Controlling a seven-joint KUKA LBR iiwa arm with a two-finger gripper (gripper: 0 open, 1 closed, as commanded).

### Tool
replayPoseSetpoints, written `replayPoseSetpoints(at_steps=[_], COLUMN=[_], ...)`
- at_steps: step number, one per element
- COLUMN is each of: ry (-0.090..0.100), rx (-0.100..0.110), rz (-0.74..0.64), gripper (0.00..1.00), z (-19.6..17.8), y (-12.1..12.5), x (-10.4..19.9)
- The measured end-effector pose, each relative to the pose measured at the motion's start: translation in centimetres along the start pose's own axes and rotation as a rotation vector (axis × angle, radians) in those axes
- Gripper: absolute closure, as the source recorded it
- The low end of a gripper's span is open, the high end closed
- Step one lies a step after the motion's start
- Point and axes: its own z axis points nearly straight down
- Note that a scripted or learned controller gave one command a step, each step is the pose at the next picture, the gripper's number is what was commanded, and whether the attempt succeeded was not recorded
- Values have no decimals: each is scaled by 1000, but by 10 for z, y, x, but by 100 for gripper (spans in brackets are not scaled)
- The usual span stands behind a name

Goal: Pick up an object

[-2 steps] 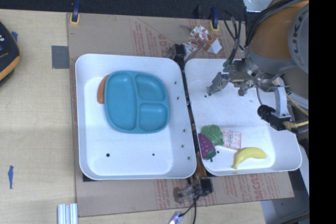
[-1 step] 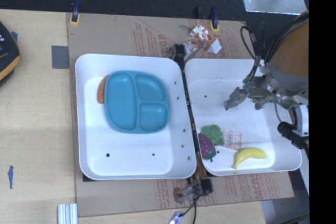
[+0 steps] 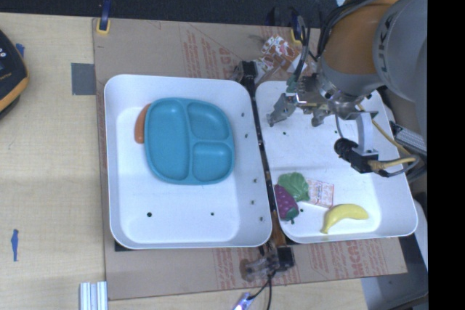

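Observation:
My gripper [image 3: 298,115] hovers over the far part of the right bin [image 3: 392,225], open, its two grey fingers [image 3: 279,114] spread wide and only bare white bin floor between them. Along that bin's near side lie a yellow banana [image 3: 344,216], a green leafy toy [image 3: 294,183], a purple grape bunch [image 3: 285,203] and a small pink-and-white packet [image 3: 320,191]. All of them sit well below the gripper in the view, apart from it.
The left bin [image 3: 123,221] holds a blue divided plate [image 3: 190,140] with an orange piece [image 3: 139,125] poking out from under its left edge. A black fitting with a yellow cable [image 3: 354,154] hangs off the arm over the right bin. A crumpled wrapper [image 3: 275,51] lies behind the bins.

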Motion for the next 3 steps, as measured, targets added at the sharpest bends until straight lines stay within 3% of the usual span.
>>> replayPoseSetpoints(at_steps=[1, 2, 3], ry=[0, 0, -1], rx=[2, -1, 1], rz=[3, 7, 3], gripper=[0, 0, 0], z=[-13, -4, 65], y=[-96, -29, -8], x=[28, -13, -63])
